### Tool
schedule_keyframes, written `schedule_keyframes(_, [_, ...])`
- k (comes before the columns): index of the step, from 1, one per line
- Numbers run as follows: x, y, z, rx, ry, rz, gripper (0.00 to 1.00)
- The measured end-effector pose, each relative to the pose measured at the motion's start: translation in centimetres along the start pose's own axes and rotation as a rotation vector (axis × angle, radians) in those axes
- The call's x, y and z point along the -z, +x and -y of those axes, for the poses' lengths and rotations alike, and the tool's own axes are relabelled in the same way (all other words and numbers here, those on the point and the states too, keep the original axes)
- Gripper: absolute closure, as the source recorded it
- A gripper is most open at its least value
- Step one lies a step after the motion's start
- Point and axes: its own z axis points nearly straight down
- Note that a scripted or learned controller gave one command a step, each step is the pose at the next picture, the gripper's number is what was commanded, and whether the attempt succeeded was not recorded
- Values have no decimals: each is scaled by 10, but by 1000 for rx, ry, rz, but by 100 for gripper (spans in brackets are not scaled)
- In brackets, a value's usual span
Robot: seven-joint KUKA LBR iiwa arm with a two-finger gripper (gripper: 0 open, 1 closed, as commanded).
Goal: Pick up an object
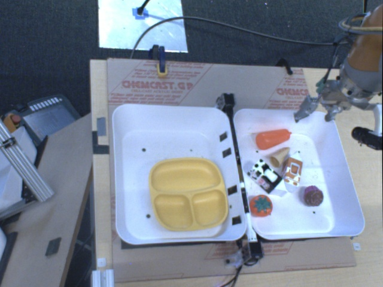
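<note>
Gripper [315,111] hangs over the far right corner of the right bin [341,160], fingers spread open, nothing between them, well apart from the objects below. In the right bin: orange carrot [273,138] nearest the gripper, then a tan wedge [279,158], a brown-white box [292,169], a black-white block [264,174], a purple ball [313,195] and an orange-red round toy [261,205] toward the near edge, all loosely clustered. Left bin [131,136] holds a yellow tray [188,193] with three compartments.
</note>
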Motion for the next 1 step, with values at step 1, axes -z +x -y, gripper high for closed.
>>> schedule_keyframes(1, [9,1,-3,3,-13,3,0])
